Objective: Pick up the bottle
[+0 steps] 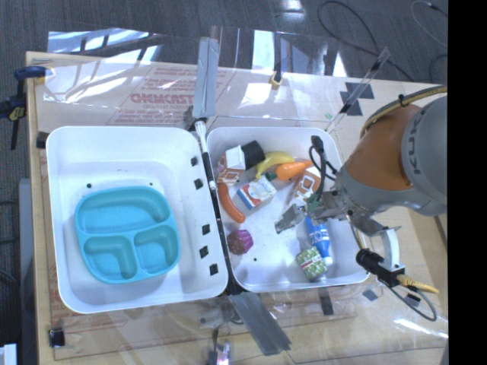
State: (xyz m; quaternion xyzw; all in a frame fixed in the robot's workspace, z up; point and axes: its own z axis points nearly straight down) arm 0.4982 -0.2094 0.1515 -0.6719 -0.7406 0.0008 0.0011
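Camera view, from above at a slant. Two white bins on the tabletop point(91, 105). Left bin point(61, 173) holds a blue divided tray point(125, 234). Right bin point(259, 280) is cluttered: banana point(275, 160), carrot point(291, 170), sausage point(230, 202), small carton point(255, 195), purple ball point(240, 241), green can point(310, 264).

The bottle point(319, 239), blue with a white label, lies near the right wall of the right bin, just above the green can.

The arm point(396, 162) reaches in from the right. The end effector point(313, 207) sits right at the bottle's upper end; whether it is released or clenched, cannot tell.

Judgement: approach or grasp step, bottle not lifted. Next move calls for closing squarely across the bottle's body, clear of the can, then a straight lift.
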